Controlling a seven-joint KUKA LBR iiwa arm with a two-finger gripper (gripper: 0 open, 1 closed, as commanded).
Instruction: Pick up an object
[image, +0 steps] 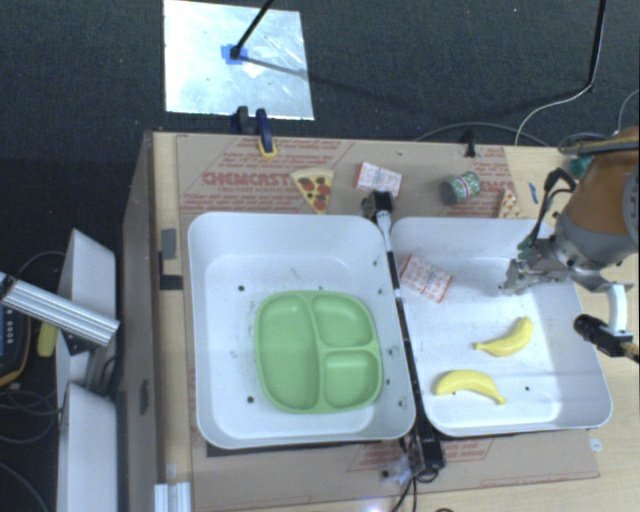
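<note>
End effector (512, 279) low over right bin (585, 408), far side; finger state cannot tell. Approach step, nothing grasped. Nearest target: upper banana (506, 339) (second banana (470, 384) nearer front). Next move: shift toward it, descend, close across curve.

This looks like a robotics lab. A grey arm with an orange band (600, 200) reaches over two shallow white plastic bins (300, 240) set on a cardboard-covered counter (240, 175). Loose black and white cables (560, 100) trail across dark carpet (80, 80), and an aluminium rail (60, 310) sits on the left beside the counter.
</note>
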